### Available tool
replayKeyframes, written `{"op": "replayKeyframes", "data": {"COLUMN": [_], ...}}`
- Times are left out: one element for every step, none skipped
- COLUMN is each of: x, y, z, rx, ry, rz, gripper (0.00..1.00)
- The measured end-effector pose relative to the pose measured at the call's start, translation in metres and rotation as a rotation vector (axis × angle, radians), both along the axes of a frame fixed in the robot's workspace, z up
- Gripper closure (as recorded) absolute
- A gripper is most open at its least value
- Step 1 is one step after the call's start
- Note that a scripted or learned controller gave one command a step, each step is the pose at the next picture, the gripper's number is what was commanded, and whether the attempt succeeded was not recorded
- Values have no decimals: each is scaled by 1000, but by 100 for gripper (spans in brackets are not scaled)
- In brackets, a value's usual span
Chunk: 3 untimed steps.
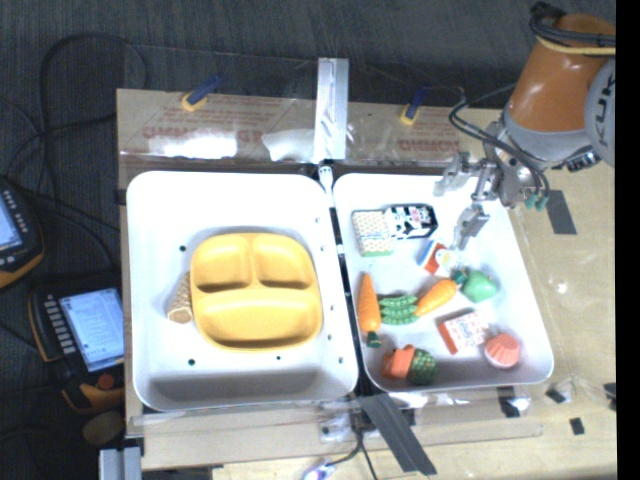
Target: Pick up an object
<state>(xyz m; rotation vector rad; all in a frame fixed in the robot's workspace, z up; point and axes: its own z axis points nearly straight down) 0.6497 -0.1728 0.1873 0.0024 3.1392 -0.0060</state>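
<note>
**Arm poised over a crowded right bin, nothing in its grasp**

The toys are heaped in the right bin [535,308], the one nearest the arm's base, which suits a picking routine: every candidate lies within easy reach. A carrot [368,303] lies along the left wall, a green pea pod [397,309] touches it, and a second, stubbier carrot with a green top [447,291] sits just beside that. Toward the front wall lie a pink shell-like piece [502,350] and a small red-and-white box [463,330]; a black-and-white patterned box [408,220] rests near the back. The left bin [150,268] holds a yellow divided tray [256,288] with what looks like a waffle cone [181,298] tucked against its left side, well apart from the action.

The arm enters from the upper right, its orange band above the wrist, and angles down so the gripper [468,230] hangs over the back half of the right bin, above a small red-and-white item [437,259]. One finger shows plainly; how far apart the pair stand cannot be told, and no object is seen between them.
</note>
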Motion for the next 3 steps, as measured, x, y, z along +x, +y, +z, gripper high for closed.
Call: {"op": "replayKeyframes", "data": {"x": [-60, -110, -81], "y": [31, 21, 67], "z": [-97, -97, -97], "rx": [-1, 0, -2], "ry": [-8, -11, -11], "rz": [111, 56, 142], "gripper": [0, 0, 0]}}
